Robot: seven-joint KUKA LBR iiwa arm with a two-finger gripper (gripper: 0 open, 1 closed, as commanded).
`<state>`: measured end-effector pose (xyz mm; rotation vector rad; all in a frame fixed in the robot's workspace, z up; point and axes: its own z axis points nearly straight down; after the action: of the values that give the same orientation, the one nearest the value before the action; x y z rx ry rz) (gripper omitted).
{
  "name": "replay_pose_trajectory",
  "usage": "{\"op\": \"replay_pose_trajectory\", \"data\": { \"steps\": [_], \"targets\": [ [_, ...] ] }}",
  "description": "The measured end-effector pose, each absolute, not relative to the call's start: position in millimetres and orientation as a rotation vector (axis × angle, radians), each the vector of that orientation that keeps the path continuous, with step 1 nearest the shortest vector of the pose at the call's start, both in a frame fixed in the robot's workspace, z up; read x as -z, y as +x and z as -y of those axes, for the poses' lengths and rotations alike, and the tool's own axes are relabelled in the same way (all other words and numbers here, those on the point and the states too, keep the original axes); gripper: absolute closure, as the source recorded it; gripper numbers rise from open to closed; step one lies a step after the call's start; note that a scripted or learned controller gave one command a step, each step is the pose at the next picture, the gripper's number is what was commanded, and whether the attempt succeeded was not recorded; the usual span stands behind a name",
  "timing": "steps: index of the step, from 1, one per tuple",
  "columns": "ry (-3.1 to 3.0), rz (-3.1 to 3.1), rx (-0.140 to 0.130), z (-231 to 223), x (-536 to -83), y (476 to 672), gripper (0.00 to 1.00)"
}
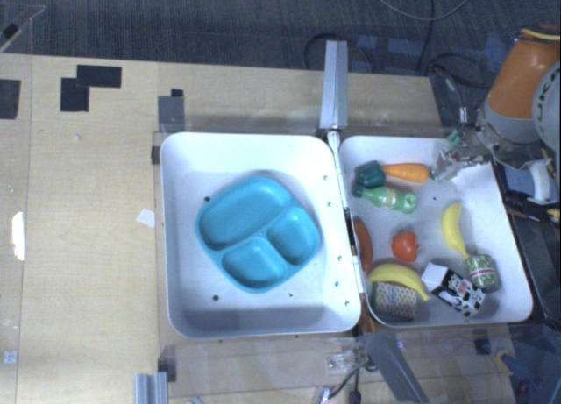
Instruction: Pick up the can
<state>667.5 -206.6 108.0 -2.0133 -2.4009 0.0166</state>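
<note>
The claw is hovering by the carrot; whether it's clenched, I cannot tell. It's needing to cross to the can, dropping clear of the banana.

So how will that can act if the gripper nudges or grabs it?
The can looks small and round-sided, lying tilted near the right bin's front corner, so a nudge would probably roll it. It sits beside the cow-patterned carton, which may crowd the gripper.
</note>
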Motion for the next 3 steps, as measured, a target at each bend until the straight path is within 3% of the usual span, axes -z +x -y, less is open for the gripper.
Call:
{"op": "replay_pose_trajectory", "data": {
  "steps": [1,2,3],
  "targets": [
    [-1.770,2.606,0.006,200,-155,648.8,1.00],
    [-1.771,2.606,0.006,200,-155,648.8,0.00],
    [-1.711,2.642,-0.006,156,-92,669.7,0.00]
  ]
}}
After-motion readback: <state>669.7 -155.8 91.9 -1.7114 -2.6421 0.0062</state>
